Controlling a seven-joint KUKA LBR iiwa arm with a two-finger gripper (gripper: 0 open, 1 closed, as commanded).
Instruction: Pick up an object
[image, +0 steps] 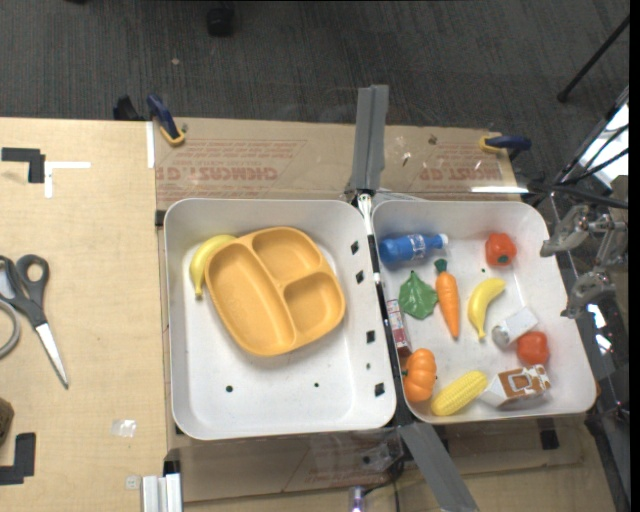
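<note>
From the right edge of the frame my hand (585, 262) hangs beside the right white plastic bin (455, 210); I cannot tell its state. I would choose the isolated orange plastic carrot (448, 297) mid-bin, descending straight across its narrow width.

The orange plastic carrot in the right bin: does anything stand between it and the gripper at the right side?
Yes. The gripper sits beyond the right white bin's right wall. Between it and the orange plastic carrot lie the small yellow toy banana and, nearer the wall, a red toy tomato. From straight above, nothing visible covers the carrot.
</note>
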